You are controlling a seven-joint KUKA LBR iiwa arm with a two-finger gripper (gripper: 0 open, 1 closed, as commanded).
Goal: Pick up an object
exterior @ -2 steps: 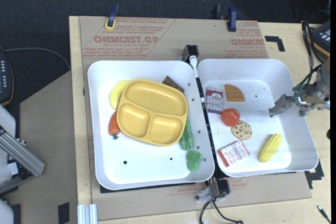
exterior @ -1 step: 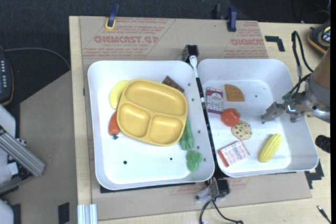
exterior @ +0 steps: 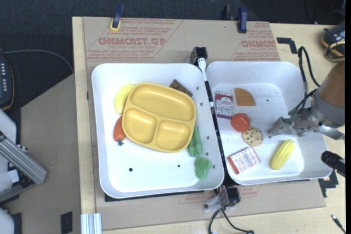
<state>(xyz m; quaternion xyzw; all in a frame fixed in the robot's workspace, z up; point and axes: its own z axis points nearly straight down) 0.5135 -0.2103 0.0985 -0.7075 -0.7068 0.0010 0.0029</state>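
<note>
Robot gripper (exterior: 272, 130) hovers low in the right bin (exterior: 258, 71), just above a toy corn cob (exterior: 282, 154); finger state unclear.

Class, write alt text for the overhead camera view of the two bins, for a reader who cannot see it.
A grey robot arm reaches from the right, its gripper low in the right bin near a toy corn cob, a cookie and a tomato. The left bin holds a yellow divided tray lying over other toy foods.
</note>
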